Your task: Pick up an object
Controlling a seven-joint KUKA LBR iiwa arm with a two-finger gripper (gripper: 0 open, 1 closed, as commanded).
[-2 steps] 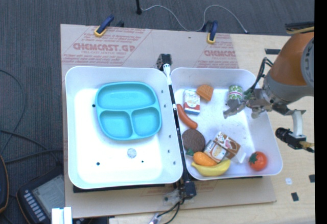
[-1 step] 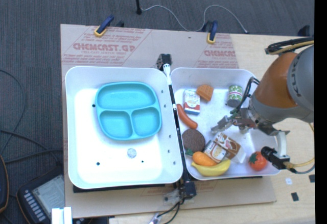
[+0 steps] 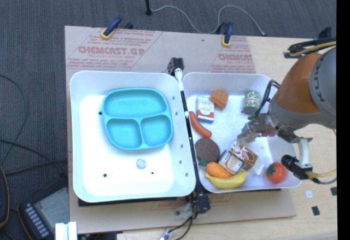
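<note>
From my seat I see dark grey carpet around a cardboard-topped bench (image 3: 164, 50), its sheet held at the far edge by two clamps, one (image 3: 111, 27) on the left and one (image 3: 226, 34) toward the right. On it sit two shallow white bins, their inner walls touching down the middle.

The left bin (image 3: 82, 124) holds one blue divided plate (image 3: 136, 118) with three compartments, set toward the far side. One small pale disc (image 3: 141, 164) lies near the front, well apart from the plate, so bare floor lies around it.

The right bin (image 3: 229, 77) is crowded. I count one small red and white carton (image 3: 205, 108), one orange-brown piece (image 3: 220, 98) just beside it, one green can (image 3: 251, 101) at the far right, one red sausage (image 3: 199, 124) along the left wall, one dark brown round patty (image 3: 207, 150), one carrot (image 3: 217, 169) resting against one banana (image 3: 226, 181) at the front wall, one brown and white packet (image 3: 239, 158) and one tomato (image 3: 276, 173) in the front right corner. A bare patch of floor lies in the middle, between the can and the sausage.

The arm (image 3: 303, 94) reaches in over the right rim. Its gripper (image 3: 256, 129) hangs low just above the packet's far end; I cannot tell how it is set, nor whether it touches the packet.
</note>
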